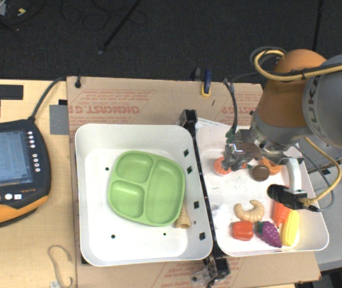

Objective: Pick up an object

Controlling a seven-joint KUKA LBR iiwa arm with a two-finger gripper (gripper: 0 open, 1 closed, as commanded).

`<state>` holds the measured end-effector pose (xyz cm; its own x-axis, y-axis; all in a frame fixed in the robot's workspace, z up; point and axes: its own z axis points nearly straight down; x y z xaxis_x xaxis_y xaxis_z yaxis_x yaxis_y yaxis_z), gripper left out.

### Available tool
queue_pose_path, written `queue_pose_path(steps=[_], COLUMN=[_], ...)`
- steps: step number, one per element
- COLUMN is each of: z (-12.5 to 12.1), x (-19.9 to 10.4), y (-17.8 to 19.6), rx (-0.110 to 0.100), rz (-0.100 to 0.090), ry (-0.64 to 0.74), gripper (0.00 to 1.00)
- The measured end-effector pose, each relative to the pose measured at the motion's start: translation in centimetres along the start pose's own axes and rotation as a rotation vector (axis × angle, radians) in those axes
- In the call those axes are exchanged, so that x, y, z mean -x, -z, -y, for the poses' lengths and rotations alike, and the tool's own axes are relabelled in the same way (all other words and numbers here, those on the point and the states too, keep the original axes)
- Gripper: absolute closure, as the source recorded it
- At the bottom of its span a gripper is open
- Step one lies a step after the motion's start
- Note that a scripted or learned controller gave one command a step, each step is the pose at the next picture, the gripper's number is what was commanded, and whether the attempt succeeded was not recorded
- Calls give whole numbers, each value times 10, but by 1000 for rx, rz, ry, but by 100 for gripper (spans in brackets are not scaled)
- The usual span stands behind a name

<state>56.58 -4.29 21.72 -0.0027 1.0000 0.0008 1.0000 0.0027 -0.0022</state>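
Arm (pixel 297 101) is reaching in from the right, wrist bent down over the back of the right bin (pixel 315 245). Orange band is sitting above the wrist, cables looping around it. Gripper (pixel 236 158) is pointing down toward the bin's upper-left area, just beside an orange-red round object (pixel 221 167) on the bin floor. Can't tell the hand's state: the wrist hardware is blocking the tips, and nothing is showing between them.

Candidate objects are all lying in the right bin: brown round piece (pixel 260 173) just right of the gripper, croissant-shaped toy (pixel 250 210) mid-bin, red pepper-like toy (pixel 242 230) below it, purple grapes (pixel 270 234) and a yellow piece (pixel 290 228) near the front right corner, carrot-like orange piece (pixel 280 212) beside them.

Left bin (pixel 93 233) is holding a green divided plate (pixel 147 188), with a small cone-shaped tan object (pixel 183 219) touching its lower right edge.
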Motion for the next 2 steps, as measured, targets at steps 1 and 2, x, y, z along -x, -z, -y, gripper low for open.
queue_pose_path(steps=[1,2], z=[-17,-30], x=[-46,-77], y=[-3,19], rx=[0,2], rz=[0,-1], ry=[0,-1], gripper=[100,100])
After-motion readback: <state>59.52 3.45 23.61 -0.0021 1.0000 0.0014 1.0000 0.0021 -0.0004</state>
